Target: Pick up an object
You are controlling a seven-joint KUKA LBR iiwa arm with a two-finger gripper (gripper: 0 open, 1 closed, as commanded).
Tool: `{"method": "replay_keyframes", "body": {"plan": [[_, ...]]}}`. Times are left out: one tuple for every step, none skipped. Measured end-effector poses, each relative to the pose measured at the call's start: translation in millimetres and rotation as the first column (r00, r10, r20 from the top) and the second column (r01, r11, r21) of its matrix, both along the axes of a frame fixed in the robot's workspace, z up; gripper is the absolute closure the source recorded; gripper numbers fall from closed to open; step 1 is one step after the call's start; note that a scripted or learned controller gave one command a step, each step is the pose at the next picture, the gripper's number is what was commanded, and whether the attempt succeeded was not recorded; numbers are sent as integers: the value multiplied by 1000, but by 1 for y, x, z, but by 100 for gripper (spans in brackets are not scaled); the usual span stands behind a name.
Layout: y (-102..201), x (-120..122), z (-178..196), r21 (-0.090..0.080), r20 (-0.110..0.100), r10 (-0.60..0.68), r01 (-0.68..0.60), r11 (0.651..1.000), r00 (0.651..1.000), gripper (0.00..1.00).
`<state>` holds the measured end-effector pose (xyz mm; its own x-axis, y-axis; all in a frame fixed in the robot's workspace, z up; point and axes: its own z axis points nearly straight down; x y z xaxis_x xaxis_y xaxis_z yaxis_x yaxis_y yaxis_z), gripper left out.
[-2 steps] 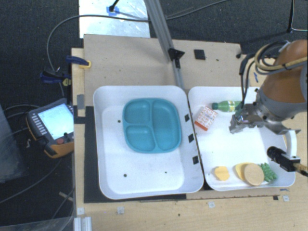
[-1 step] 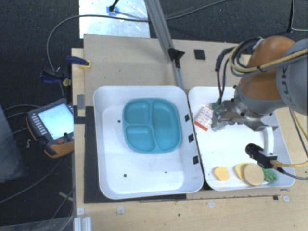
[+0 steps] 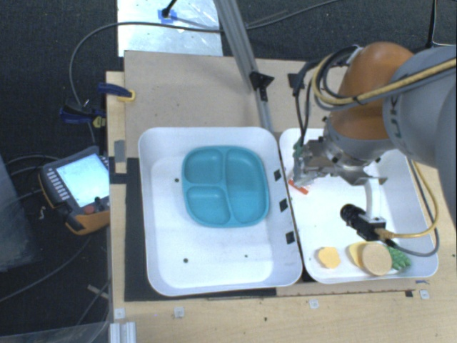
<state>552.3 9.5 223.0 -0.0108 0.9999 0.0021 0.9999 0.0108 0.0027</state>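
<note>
Yellow round pieces (image 3: 371, 257) at right bin (image 3: 421, 191) front, pincer (image 3: 303, 174) low over orange-red object (image 3: 299, 186), grip state unclear

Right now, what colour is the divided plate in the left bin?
Teal blue; the plate shows best in the camera view.

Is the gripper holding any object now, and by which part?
Cannot be told: the gripper is low in the right bin over an orange piece.

arm: reaching in from right, wrist bent down | end effector (image 3: 303, 168): lowered
</note>
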Motion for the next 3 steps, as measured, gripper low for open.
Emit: {"method": "replay_keyframes", "body": {"plan": [[48,29,-5,0,1,-1,1,1000,1000,100],[98,53,-10,1,1,0,0,1000,1000,100],[94,52,-10,-2,-1,-5,5,1000,1000,0]]}}
